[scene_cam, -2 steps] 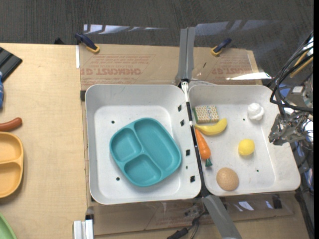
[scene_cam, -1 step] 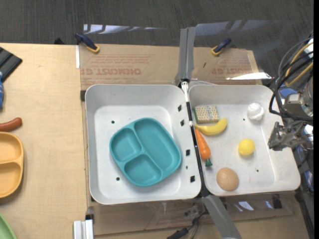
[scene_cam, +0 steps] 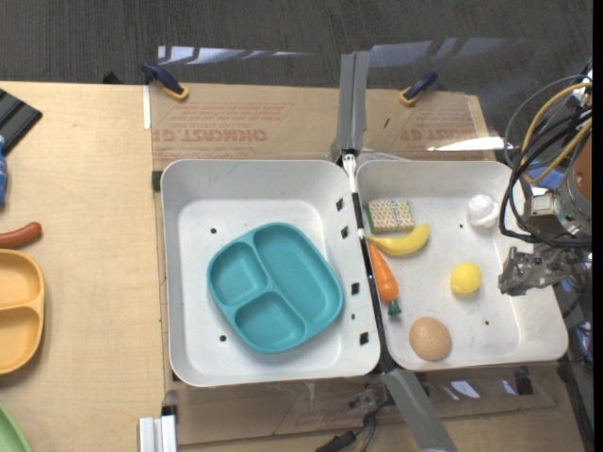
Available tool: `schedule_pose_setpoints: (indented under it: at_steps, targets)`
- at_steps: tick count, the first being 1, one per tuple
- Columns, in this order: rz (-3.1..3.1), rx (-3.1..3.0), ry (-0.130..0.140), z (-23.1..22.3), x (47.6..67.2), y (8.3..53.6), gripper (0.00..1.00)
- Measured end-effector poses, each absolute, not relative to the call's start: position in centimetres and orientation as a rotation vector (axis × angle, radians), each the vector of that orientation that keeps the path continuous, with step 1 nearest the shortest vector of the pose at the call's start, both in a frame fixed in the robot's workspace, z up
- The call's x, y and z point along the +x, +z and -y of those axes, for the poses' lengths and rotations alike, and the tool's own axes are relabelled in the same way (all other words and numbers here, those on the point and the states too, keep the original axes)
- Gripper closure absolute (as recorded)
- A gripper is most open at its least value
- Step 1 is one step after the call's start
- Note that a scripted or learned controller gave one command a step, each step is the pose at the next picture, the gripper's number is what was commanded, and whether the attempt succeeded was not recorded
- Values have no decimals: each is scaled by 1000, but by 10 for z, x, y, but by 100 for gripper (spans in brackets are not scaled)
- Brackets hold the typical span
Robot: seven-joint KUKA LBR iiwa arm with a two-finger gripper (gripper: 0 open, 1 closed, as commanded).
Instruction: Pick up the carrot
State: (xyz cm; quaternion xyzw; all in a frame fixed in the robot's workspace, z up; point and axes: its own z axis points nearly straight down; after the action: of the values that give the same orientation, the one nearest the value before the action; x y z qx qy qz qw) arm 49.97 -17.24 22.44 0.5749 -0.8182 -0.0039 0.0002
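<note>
carrot (scene_cam: 382,276): left edge of right bin (scene_cam: 528,347), just below banana (scene_cam: 402,242)
end effector (scene_cam: 525,273): right of frame, well apart from carrot; finger state can't tell

End effector (scene_cam: 525,273) low at right; wrist above.

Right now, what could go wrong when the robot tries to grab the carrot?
The carrot lies tight against the left wall of the right bin, so a finger may hit the wall instead of slipping beside it. The banana sits right at the carrot's top end and could get bumped or grabbed by mistake. The gripper is at the far right edge, with the lemon in between, so it might knock that.
</note>
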Motion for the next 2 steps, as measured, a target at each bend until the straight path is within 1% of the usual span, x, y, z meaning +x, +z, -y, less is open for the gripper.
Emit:
schedule_pose_setpoints:
  at_steps: [1,2]
  targets:
    - [2403,2023,-14,156,485,208,100]
    - [2249,2196,-12,150,479,219,100]
